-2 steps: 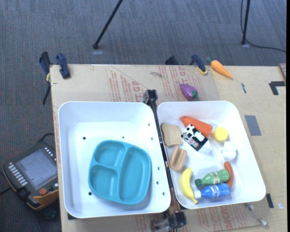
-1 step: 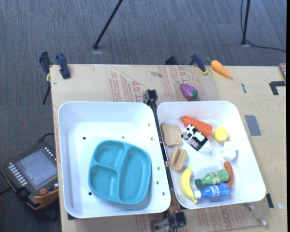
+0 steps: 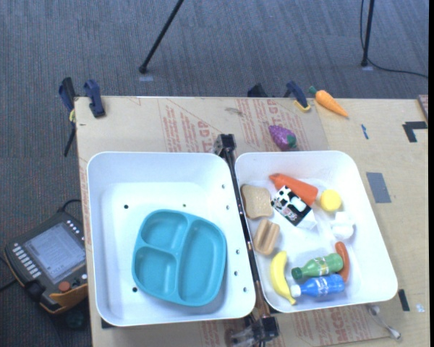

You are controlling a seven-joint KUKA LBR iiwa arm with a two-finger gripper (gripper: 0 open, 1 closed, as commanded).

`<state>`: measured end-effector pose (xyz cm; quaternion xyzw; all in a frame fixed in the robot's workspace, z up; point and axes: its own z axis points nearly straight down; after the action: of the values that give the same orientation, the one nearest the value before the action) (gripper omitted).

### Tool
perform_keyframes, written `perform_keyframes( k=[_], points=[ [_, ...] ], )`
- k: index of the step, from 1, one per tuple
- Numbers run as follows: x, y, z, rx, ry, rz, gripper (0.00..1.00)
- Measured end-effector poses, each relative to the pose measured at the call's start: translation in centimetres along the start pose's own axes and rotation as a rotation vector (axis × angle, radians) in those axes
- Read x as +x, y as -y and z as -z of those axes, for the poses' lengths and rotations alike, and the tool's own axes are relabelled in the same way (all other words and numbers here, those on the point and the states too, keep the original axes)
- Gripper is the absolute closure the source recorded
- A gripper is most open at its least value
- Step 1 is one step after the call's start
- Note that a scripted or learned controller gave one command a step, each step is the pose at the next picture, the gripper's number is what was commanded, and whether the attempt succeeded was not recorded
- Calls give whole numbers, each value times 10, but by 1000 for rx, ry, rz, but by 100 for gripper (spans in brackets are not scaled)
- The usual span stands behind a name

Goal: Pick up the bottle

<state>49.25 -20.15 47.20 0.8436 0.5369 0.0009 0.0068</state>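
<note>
A: Pincer first: is it standing apart or together?

B: I cannot tell, so I am planning as if it needs opening wide before descending.

A: Where is the target sitting?

B: Two candidates are lying on their sides in the near corner of the right-hand shallow white bin (image 3: 380,215). A small green plastic bottle with a pale label (image 3: 318,267) is resting just above a blue plastic bottle with a white cap (image 3: 322,287), and the two seem to be touching along their length.

A: How are you expecting them to handle?

B: I am judging both light, stiff and toy-like, with smooth round bodies that are likely to roll or slip under a pinch. I am favouring the green one, closing across its label band.

A: What is crowding it?

B: A yellow toy banana (image 3: 278,275) is curving just beside the necks, and a red sausage-shaped toy (image 3: 342,259) is lying at the far ends. Finger room is looking tight.
</note>
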Motion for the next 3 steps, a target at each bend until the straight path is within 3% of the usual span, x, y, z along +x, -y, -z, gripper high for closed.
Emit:
perform_keyframes(
  k=[3],
  points=[
    [-9, 11, 29, 5, -5, 105, 100]
  ],
)
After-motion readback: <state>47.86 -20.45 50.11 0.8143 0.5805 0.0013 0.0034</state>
